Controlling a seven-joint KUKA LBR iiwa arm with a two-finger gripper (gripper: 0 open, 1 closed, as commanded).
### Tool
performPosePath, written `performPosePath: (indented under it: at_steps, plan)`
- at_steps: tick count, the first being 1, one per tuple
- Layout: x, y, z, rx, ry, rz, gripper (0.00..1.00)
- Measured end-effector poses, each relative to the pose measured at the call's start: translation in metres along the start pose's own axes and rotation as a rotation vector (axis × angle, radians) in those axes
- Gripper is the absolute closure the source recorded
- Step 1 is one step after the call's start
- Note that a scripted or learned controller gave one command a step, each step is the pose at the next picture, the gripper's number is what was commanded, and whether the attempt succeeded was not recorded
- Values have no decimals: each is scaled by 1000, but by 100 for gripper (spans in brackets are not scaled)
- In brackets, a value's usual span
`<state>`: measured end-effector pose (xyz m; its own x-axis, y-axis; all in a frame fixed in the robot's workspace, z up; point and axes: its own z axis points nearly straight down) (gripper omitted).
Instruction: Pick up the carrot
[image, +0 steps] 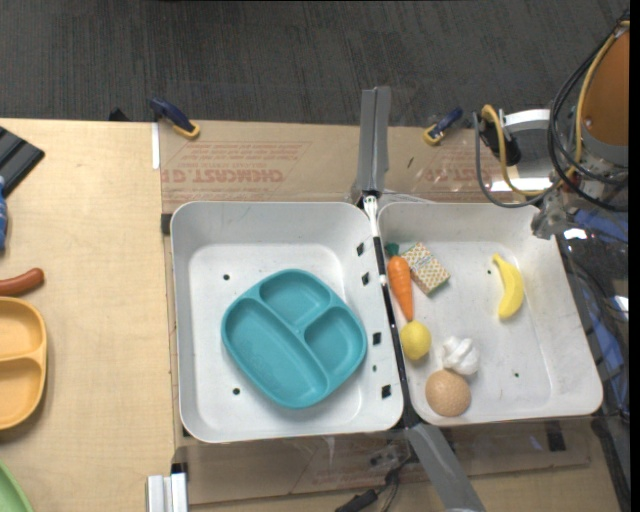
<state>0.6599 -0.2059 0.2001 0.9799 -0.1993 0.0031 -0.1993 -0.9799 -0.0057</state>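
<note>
None of the job is done yet, we are thinking. We are seeing the carrot (400, 286) lying in the right bin (560, 395), against its left wall. We are not telling how the hand is set.

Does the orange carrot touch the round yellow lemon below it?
Touching: the camera view shows the orange carrot's tip meeting the round yellow lemon's top, no white bin floor between.
</note>
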Motion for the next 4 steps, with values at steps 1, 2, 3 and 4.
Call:
performPosePath:
  at_steps: [1,2,3,4]
  plan:
    - [-8,-33,13,0,-3,-1,100]
    - [0,2,-5,1,0,19,100]
    - [-9,-39,8,1,-5,0,100]
    - [-3,-11,11,1,-2,22,100]
